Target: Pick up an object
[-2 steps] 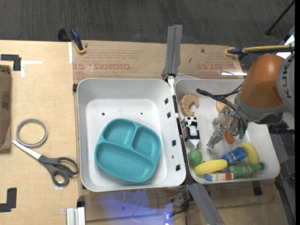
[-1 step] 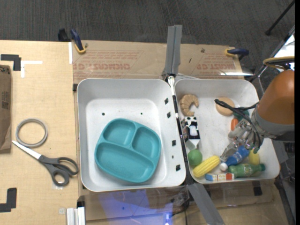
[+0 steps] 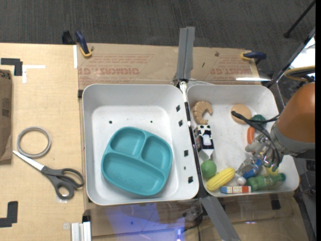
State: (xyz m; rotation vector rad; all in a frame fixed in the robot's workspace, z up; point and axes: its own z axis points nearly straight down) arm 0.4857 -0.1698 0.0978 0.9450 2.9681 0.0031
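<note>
The gripper (image 3: 258,157) hangs over toys beside one yellow corn cob (image 3: 219,178); its grip can't be told. One croissant (image 3: 202,111); one teal tray (image 3: 137,160).

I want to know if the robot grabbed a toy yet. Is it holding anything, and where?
It cannot be told. The gripper is low in the right bin, among the toys, but its tips blur into them.

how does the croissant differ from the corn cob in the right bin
The croissant is tan and curled, lying near the bin's far left corner; the corn cob is yellow and straight, lying slantwise near the front edge beside a green ball. Both lie in the right bin.
</note>
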